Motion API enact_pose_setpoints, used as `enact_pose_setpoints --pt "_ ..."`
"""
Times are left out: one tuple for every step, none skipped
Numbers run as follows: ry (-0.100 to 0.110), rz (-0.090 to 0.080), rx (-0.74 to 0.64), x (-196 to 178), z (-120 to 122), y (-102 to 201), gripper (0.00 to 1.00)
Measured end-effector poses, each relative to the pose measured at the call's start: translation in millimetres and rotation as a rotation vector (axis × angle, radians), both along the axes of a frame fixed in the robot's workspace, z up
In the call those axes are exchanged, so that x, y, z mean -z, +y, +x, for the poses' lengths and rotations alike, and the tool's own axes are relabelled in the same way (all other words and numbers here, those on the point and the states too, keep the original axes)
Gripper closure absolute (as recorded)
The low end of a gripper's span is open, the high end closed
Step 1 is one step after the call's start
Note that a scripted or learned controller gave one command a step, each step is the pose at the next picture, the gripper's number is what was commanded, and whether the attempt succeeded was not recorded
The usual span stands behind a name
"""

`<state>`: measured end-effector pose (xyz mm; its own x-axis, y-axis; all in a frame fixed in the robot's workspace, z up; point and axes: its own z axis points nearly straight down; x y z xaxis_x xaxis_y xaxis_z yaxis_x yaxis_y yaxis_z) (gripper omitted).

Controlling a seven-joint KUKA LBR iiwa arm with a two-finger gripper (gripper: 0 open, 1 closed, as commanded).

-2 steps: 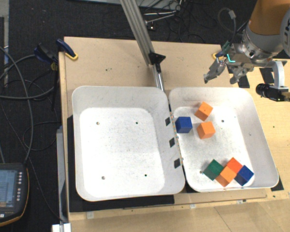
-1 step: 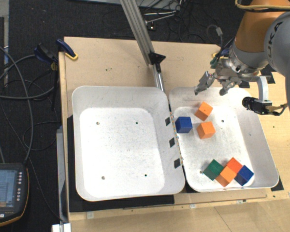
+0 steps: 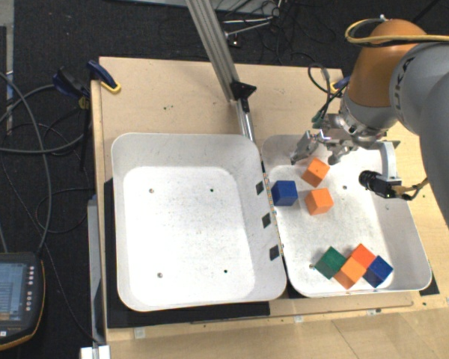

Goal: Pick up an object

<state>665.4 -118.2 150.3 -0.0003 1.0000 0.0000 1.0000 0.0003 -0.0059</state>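
Observation:
My gripper (image 3: 318, 155) hangs over the far part of the right bin (image 3: 404, 230), open, its two fingers spread apart. An orange block (image 3: 315, 172) lies just below the fingertips, tilted, and the fingers are not closed on it. A blue block (image 3: 284, 193) rests near the bin's left wall, with a second orange block (image 3: 319, 200) beside it. At the near end a green block (image 3: 331, 262), an orange block (image 3: 355, 264) and a blue block (image 3: 378, 271) huddle together.
The left bin (image 3: 135, 163) sits beside the right one, separated by a raised rim with black clips (image 3: 268, 219). A slanted metal pole (image 3: 217, 43) crosses the bench at the back. The grey and orange arm (image 3: 389, 66) fills the upper right.

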Motion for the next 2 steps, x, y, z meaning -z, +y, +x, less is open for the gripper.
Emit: enact_pose_setpoints --pt "-0.023 -0.005 0.000 27.2 5.0 -1.6 0.00" --pt "-0.025 -0.007 0.000 18.2 5.4 -1.7 1.00"
